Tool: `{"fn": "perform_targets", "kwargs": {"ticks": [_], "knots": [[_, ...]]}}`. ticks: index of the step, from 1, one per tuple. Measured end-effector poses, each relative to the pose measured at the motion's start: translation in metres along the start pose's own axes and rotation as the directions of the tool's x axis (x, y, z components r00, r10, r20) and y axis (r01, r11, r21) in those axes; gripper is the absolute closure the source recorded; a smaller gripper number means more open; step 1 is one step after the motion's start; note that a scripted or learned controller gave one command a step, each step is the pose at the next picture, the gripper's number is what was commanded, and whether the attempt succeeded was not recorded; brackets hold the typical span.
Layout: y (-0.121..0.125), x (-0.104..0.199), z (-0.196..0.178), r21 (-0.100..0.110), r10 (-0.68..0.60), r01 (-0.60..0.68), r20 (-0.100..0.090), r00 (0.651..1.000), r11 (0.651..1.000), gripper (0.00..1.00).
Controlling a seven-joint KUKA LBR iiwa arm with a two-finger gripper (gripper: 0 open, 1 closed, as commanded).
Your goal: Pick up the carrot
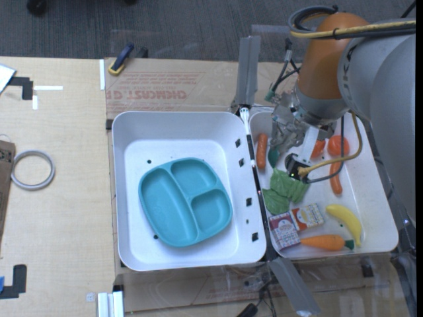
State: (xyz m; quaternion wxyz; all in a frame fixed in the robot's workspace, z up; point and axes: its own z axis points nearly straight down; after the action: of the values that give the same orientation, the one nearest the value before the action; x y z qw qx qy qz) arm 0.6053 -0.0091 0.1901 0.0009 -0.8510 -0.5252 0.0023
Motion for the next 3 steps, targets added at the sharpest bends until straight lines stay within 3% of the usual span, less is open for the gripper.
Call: {"fn": "perform_targets", "kwargs": {"ticks": [1, 2, 3], "knots": [[0.0451, -0.0132, -0.1362, -0.003, -0.063, 0.063, 0.0, 0.998, 0.998, 1.0], [0.045, -0.0131, -0.1359, -0.003, -0.064, 0.064, 0.0, 0.998, 0.998, 0.0], [0.0455, -0.0134, -0.1435, -0.001, -0.064, 0.064, 0.003, 0.998, 0.998, 1.0]]}}
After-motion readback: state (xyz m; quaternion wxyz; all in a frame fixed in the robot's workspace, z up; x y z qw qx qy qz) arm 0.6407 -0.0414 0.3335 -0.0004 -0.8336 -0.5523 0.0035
